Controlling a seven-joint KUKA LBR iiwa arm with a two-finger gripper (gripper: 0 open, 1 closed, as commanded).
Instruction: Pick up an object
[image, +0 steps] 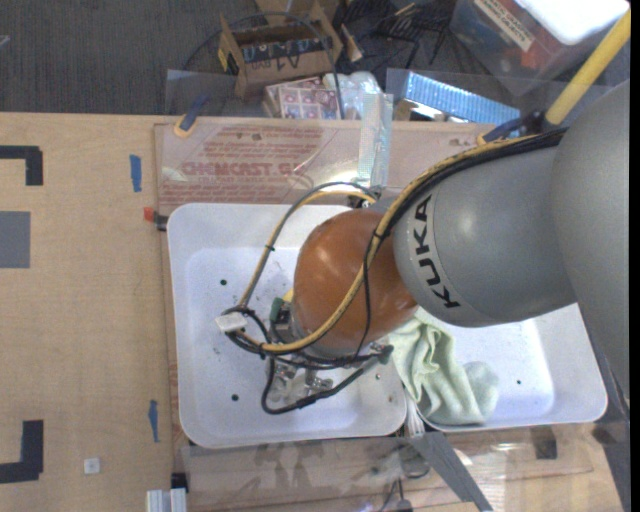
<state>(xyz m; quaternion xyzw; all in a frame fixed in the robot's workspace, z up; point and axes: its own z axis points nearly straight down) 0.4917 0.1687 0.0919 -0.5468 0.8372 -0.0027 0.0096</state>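
Pale green cloth lies crumpled in the right bin, beside the hand; its grip unreadable.

Pale plywood tabletop with black tape corner marks and short blue tape strips. Grey floor beyond its far edge. Brown cardboard box and clutter there. Lighting even, bright.

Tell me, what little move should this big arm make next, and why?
Probably lift straight up a little. The arm hangs low over the left bin, its orange band and cables covering whatever lies beneath, so nothing confirms a catch. The pale green cloth lies in the right bin, off to the side.
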